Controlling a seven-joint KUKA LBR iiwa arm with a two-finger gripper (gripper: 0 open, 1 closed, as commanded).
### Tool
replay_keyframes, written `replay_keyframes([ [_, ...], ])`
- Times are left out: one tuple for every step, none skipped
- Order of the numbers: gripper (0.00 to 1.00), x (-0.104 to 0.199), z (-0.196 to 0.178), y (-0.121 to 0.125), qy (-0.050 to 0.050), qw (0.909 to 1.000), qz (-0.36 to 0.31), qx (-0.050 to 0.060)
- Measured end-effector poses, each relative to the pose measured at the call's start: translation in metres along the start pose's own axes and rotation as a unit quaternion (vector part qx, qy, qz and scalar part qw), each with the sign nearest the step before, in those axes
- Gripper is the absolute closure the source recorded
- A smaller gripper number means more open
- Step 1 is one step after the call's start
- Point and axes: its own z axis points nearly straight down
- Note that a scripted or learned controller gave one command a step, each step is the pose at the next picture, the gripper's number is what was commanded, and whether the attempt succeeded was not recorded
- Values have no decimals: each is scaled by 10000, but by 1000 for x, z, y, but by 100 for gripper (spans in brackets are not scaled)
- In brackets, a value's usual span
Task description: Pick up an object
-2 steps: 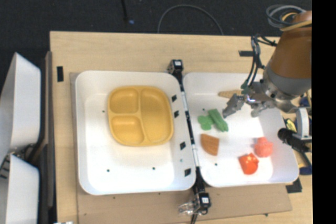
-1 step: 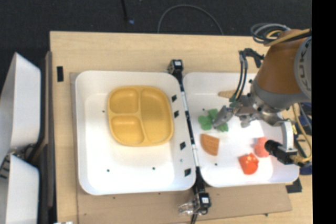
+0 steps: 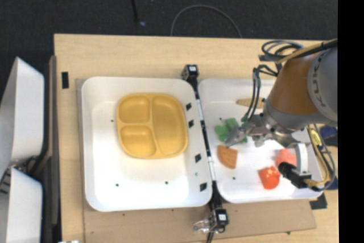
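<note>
Tool over green object

Hovering at the green object in the right bin, tool just right of it; grip state impossible to tell. Lying just below the green object: an orange-brown piece.

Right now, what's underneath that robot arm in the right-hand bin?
Beside the tool lie a green piece, an orange wedge and a red piece. The arm covers the bin's far-right part.

Arm reaches in from the right; gripper points left, low
</note>
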Motion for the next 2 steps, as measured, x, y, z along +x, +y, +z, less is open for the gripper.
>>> replay_keyframes([
  [100, -1, -13, 2, 3, 10000, 27, -29],
  [100, 8, -71, 4, -1, 10000, -28, -50],
])
